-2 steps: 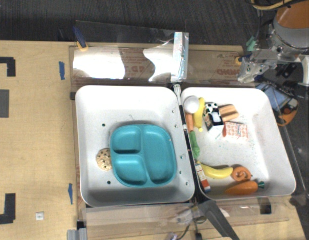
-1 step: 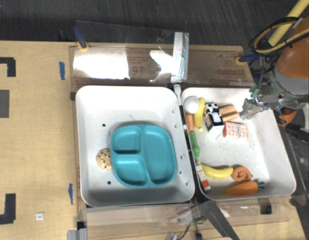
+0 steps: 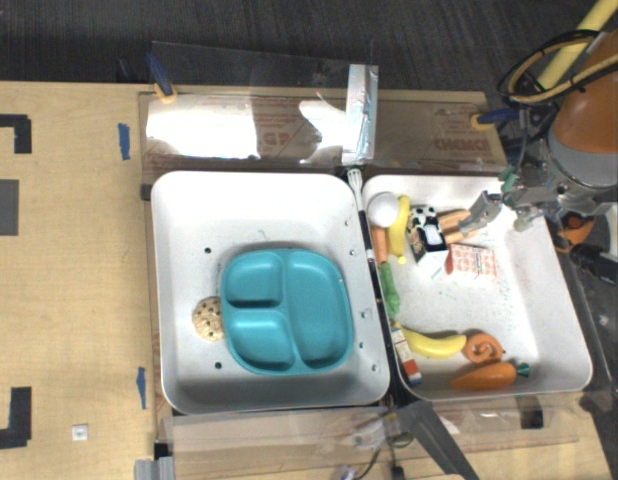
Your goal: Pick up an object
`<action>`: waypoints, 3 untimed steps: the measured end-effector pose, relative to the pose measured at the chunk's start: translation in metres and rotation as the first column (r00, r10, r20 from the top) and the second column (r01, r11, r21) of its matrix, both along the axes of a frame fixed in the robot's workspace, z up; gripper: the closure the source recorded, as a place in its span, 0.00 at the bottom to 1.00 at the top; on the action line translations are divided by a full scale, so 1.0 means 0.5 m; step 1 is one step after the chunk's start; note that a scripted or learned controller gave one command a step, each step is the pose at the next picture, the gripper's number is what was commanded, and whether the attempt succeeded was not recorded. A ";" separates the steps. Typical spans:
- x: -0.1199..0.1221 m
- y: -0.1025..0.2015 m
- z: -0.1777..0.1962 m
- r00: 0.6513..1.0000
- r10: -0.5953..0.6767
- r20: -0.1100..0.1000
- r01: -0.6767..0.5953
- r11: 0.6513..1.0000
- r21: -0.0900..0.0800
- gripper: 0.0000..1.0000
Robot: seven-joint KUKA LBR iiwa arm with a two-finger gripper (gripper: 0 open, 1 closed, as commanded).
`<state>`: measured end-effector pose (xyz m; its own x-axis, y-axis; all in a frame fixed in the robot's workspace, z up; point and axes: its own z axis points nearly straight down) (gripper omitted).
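Note:
My gripper [image 3: 502, 214] hangs over the back right part of the right bin [image 3: 549, 298], open, with nothing between its fingers. Its left finger [image 3: 481, 209] points at a small brown and orange piece [image 3: 452, 224], which lies beside a black and white toy [image 3: 424, 231]. A red and white packet [image 3: 473, 261] lies just below and left of the gripper. Along the bin's left side are a white ball [image 3: 383, 210], an orange carrot stick [image 3: 380, 246], a yellow piece [image 3: 401, 226] and a green stick [image 3: 389, 290]. A banana [image 3: 435, 344], an orange ring [image 3: 482, 348] and a carrot [image 3: 485, 375] lie near the front.
The left bin [image 3: 179, 218] holds a teal divided plate [image 3: 286, 310] with a cookie [image 3: 208, 318] at its left. The bins' shared wall [image 3: 367, 258] runs between them. Yellow and black cables [image 3: 554, 63] hang by the arm at the upper right.

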<state>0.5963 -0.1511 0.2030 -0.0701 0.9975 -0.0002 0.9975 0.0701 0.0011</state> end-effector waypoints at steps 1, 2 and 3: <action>0.022 0.083 -0.179 0.994 0.105 -0.007 -0.105 0.995 0.003 0.00; 0.043 0.113 -0.147 0.987 0.161 0.003 -0.161 0.987 -0.001 0.00; 0.106 0.098 -0.215 0.992 0.124 0.006 -0.124 0.992 -0.007 0.00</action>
